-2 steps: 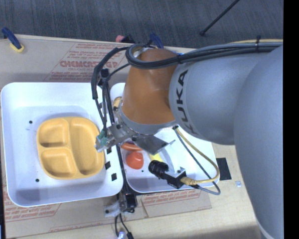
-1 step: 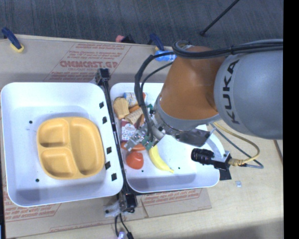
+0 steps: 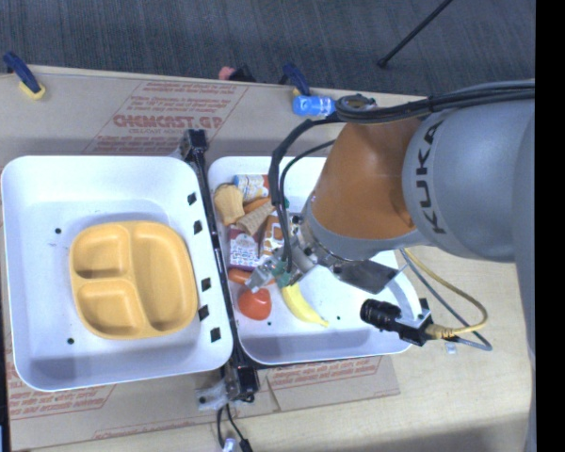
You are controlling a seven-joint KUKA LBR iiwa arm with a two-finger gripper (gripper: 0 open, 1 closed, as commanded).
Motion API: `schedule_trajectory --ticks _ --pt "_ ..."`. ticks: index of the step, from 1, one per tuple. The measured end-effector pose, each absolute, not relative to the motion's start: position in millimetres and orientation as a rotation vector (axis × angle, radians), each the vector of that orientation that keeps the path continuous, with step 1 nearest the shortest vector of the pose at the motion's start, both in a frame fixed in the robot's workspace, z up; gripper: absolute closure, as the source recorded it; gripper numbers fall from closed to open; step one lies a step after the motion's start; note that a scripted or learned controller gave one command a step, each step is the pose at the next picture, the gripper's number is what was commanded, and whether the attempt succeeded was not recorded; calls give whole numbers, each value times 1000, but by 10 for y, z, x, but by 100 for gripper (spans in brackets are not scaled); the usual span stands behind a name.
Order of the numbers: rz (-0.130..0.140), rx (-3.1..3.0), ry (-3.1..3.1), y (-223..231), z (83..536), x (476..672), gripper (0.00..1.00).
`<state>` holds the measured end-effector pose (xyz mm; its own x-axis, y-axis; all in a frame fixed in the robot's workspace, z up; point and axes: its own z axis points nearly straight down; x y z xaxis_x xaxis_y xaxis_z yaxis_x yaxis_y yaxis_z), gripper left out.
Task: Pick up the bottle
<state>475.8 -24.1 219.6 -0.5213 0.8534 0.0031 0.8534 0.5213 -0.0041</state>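
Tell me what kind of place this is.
Probably a robotics lab bench set up for grasping trials. A KUKA arm reaches over two white bins clamped onto cardboard, one holding a yellow divided tray, the other toy food such as a banana and tomato.

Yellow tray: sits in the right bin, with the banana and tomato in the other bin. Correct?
Not quite. The camera view shows the yellow tray in the left bin. The banana and tomato are in the other bin, the right bin, as stated.
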Motion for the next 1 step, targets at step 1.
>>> schedule_trajectory --ticks 1 --pt "6 -1710 -2629 238 2069 4755 100"
